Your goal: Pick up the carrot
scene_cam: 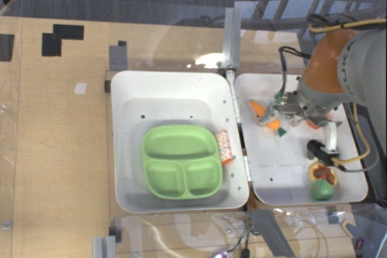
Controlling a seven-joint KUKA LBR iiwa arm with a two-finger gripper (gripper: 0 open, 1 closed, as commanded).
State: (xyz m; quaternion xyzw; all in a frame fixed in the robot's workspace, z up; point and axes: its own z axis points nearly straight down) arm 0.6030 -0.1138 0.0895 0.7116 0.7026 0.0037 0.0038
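Note:
The carrot [276, 125], a small orange piece with a green end, lies in the upper middle of the right bin [266, 172]. My gripper [279, 113] hangs just above it, close to its upper side, with the grey arm and orange band reaching in from the right. Whether anything sits between the fingers is hidden by the wrist. A second orange wedge [258, 108] lies a little to the left of the gripper.
A red item [312, 124] peeks out under the wrist. A green ball [323, 190] and a yellow-red toy [320, 173] sit in the right bin's near right corner. The left bin [127, 130] holds a green divided plate [181, 160] and a small patterned packet [224, 145].

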